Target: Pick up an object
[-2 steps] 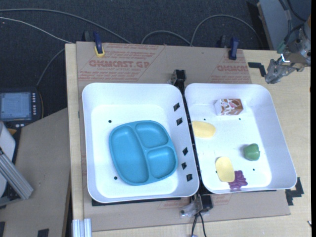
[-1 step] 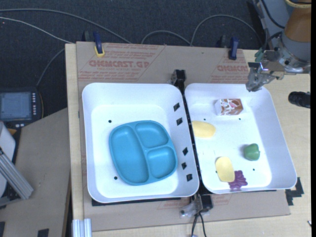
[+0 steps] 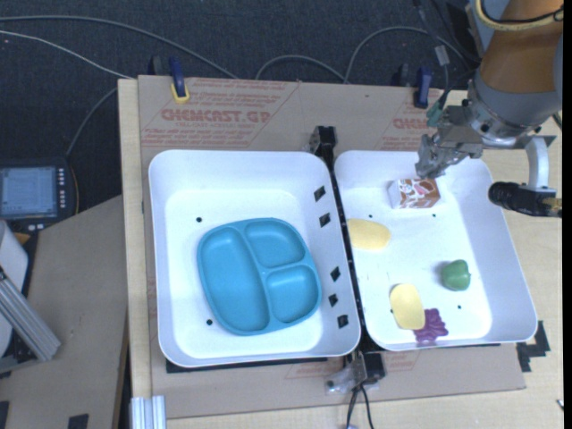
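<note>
My gripper [image 3: 430,172] hangs over the far part of the right bin [image 3: 500,239], reaching in from the upper right. Its tip is right at the top edge of a small white packet with a red and brown print [image 3: 416,194], which lies on the bin floor. Whether the tip touches the packet cannot be told. Also in this bin are a pale yellow oval piece [image 3: 368,234] near the left wall, a green round object [image 3: 455,275] at the right, and a yellow piece [image 3: 407,305] with a purple item [image 3: 433,326] beside it at the near edge.
The left bin [image 3: 170,239] holds a blue divided plate [image 3: 259,275]. A black divider with clips [image 3: 331,231] runs between the bins. Cables and blue clamps [image 3: 179,86] sit along the far edge of the cardboard base. A black fitting [image 3: 523,197] juts in at the right.
</note>
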Robot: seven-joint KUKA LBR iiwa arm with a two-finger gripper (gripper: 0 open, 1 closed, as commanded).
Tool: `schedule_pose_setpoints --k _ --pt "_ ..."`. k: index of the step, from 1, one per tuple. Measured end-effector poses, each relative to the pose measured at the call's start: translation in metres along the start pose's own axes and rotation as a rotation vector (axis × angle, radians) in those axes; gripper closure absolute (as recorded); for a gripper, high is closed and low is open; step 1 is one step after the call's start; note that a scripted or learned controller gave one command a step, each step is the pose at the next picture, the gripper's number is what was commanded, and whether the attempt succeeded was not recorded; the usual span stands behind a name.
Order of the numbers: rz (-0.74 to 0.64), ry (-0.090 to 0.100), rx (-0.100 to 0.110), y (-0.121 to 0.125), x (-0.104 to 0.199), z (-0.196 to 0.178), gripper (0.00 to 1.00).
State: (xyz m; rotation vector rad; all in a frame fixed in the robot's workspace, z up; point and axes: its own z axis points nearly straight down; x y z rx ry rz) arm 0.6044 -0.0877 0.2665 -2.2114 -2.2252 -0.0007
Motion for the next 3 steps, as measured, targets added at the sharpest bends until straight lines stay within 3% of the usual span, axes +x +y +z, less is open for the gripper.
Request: schedule_pose_setpoints --k 3 --pt "0.0 -0.001 0.002 -0.045 0.149 0.031 1.0"
